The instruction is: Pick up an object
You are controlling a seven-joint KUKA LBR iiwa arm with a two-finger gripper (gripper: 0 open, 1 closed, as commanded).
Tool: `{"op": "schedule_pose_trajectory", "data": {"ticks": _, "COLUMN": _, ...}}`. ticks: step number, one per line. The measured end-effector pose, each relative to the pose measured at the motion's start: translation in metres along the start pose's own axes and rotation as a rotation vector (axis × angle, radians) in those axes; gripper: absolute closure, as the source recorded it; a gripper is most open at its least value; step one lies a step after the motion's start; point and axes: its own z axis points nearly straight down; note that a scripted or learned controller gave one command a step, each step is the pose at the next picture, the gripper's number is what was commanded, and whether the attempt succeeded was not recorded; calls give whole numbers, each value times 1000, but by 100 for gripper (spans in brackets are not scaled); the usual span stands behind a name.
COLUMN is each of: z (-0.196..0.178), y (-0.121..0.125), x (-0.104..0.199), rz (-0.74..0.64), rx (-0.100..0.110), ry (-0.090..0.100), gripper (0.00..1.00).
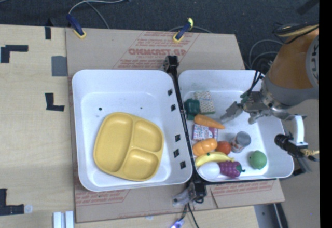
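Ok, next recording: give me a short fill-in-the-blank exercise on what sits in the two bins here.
1. The yellow divided plate lies in the ______ bin.
2. The plate has ______ compartments.
3. The carrot is coloured ______.
4. The green ball lies in the ______ bin.

Missing words: left; three; orange; right

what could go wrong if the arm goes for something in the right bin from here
The toys lie packed together: the banana, egg and grapes touch, so a grasp there may catch two or slip off. The carrot lies over a flat packet, which could drag along. The gripper hovers above bare bin floor and could close on nothing.
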Motion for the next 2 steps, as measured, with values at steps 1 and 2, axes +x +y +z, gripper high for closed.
{"op": "schedule_pose_trajectory", "data": {"ticks": 1, "z": 80, "y": 10, "x": 32, "rz": 0, "rx": 1, "ry": 0, "gripper": 0}}
{"op": "schedule_pose_trajectory", "data": {"ticks": 2, "z": 97, "y": 54, "x": 45, "rz": -1, "rx": -8, "ry": -2, "gripper": 0}}
